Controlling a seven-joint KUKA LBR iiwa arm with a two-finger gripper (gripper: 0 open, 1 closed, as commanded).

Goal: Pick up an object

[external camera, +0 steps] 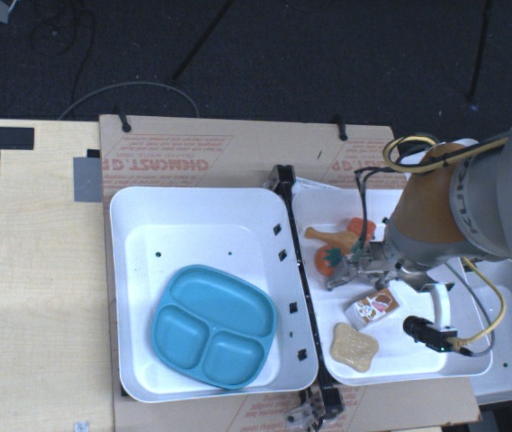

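Here, gripper point(341, 275): low in right bin point(498, 367), finger state unclear.
Toys point(335, 238): orange, beside gripper, partly hidden.
Packet point(374, 308): just below gripper.
Left bin point(134, 214): blue plate point(212, 325).

I count two white bins: left bin point(139, 241), right bin point(399, 354). One blue divided plate point(212, 325), one tan bread-like piece point(354, 347), one small printed packet point(374, 308), one orange-and-tan toy cluster point(338, 241), can't split it further.
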